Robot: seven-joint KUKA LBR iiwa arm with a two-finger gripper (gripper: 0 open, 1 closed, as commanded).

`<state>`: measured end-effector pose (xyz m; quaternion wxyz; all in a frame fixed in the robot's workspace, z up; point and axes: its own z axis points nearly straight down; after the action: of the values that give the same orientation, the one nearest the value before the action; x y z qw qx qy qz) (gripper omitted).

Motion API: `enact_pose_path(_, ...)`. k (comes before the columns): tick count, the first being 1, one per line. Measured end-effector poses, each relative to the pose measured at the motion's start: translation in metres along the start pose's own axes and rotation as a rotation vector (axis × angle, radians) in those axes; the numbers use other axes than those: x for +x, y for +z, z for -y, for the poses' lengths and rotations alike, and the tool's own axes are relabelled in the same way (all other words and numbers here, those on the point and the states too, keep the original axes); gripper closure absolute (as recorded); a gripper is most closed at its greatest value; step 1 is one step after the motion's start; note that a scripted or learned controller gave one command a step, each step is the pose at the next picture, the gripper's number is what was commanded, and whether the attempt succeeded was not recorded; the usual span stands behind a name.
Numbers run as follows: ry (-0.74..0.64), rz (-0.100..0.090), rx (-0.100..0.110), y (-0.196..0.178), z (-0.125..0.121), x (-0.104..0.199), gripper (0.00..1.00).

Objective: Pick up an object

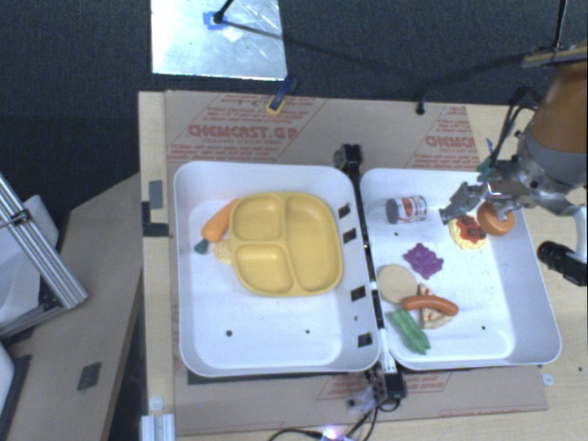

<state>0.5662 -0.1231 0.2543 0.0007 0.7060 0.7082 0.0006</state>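
Two shallow white bins sit side by side on the counter (pixel 230 122), which is covered with printed cardboard. The left bin (pixel 197 338) holds a yellow divided plate (pixel 280 243) with three compartments, and an orange carrot (pixel 218 220) lies against the plate's far left edge, with a small pale yellow piece showing just beside the plate below it. The right bin (pixel 524 329) holds the toy food: a small can (pixel 406 209) lying on its side near the far left corner, a purple bunch of grapes (pixel 424 260) nearer the middle, a round tan cookie (pixel 397 283) near the bin's left wall, a hot dog (pixel 430 306) just to the right of the cookie and touching it, and a green pea pod (pixel 408 331) lying at a slant just in front of them. Toward the far right of this bin sit a yellow and red piece of food (pixel 469 234) and an orange doughnut (pixel 497 220), touching each other. The arm reaches in from the right, and the gripper (pixel 480 196) hangs over the far right part of the right bin, just beside and above the doughnut and the yellow and red piece. Whether the fingers are open or closed cannot be told, and nothing can be seen held between them.
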Motion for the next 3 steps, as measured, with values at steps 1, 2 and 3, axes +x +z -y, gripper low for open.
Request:
enact_pose_path(1, 0.002, -0.001, 0.004, 0.043, -0.003, -0.002, 0.0)
enact_pose_path(2, 0.001, -0.001, 0.005, 0.104, -0.003, 0.004, 0.0)
enact_pose_path(3, 0.001, -0.001, -0.002, 0.163, -0.003, 0.007, 0.0)
